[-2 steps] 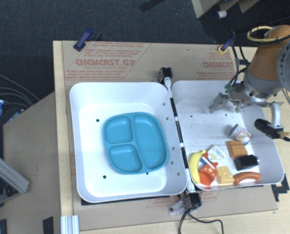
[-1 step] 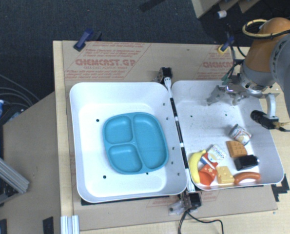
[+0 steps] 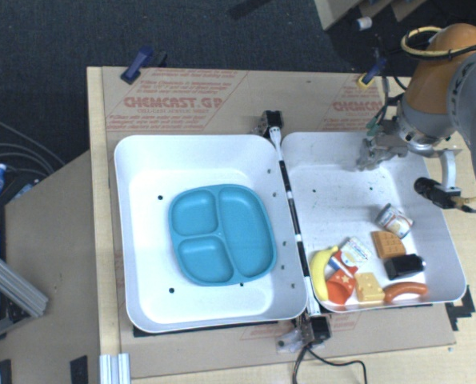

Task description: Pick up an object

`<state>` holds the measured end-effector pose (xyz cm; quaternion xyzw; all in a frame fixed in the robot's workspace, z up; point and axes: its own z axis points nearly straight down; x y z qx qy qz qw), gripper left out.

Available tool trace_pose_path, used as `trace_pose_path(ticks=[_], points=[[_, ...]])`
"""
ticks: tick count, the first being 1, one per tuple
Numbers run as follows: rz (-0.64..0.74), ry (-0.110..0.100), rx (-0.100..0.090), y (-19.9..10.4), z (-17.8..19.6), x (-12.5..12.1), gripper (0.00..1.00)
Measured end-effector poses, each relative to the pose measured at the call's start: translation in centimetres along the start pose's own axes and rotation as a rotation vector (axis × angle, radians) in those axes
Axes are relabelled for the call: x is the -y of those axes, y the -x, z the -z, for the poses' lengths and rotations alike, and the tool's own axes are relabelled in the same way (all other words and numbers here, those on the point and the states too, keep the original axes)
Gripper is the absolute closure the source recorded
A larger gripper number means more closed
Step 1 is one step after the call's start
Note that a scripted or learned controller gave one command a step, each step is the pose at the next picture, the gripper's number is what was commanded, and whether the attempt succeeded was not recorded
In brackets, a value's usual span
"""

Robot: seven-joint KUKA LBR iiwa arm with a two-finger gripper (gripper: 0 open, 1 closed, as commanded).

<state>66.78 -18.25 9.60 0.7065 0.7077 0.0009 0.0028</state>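
Gripper hovers over the right shallow white bin's far edge; whether it grips anything, I cannot tell. Small toy foods, including a yellow plastic banana, cluster in the near corner. A blue sectioned plastic plate sits in the left white bin.

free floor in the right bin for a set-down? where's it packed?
Right bin: bare floor across the upper and middle left, between the divider and the gripper. Packed along the bottom-right corner: banana, waffle, black block, hot dog. Left bin: bare margin around the blue divided plate.
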Motion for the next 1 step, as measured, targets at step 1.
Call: trace_pose_path(ticks=[1], points=[[0.000,-0.001,0.000,-0.01,-0.03,0.02,0.00]])
